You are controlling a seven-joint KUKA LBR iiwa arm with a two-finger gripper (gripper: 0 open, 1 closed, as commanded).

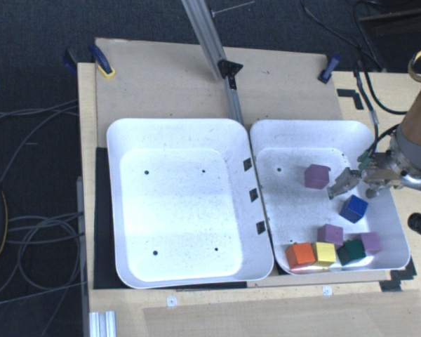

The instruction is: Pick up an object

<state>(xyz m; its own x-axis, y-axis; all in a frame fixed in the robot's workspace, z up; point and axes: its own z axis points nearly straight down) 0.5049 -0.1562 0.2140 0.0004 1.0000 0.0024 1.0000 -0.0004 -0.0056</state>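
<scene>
Tool [351, 183] sits low over the right bin [266, 209], arm [414, 146] coming in from the right edge. Fingers [339, 184] look spread apart, one dark finger angled toward the left, the other near the wrist side; nothing visible between them, so no grasp. Whether the tips touch the bin floor I can't tell.

Objects relative to tool, camera view:
- purple cube [316, 175]: just beside the left fingertip, slightly toward the far side of the bin. Close, but contact unclear.
- blue cube [353, 208]: just on the near side of the tool, almost under it, tilted on a corner by the look of it.
- small purple block [330, 233]: further toward the near rim from the tool, apart from the blue one.
- row along the near rim of the bin, well on the near side of the tool: orange cube [301, 255], yellow cube [325, 253], dark green cube [351, 251], touching or nearly touching each other.
- pale purple block [370, 241]: just beside the green one, toward the arm side.

Left bin [126, 209] lies well off to the tool's left, edge to edge with the right bin. Both bins rest on the table [168, 83]. Grey metal pole [207, 30] slants down from the top of the view to the seam between the bins, far side of the tool. Blue clamps [102, 60] at the table's far corners. Cables [28, 216] loop on the dark floor, far left of the tool.
</scene>
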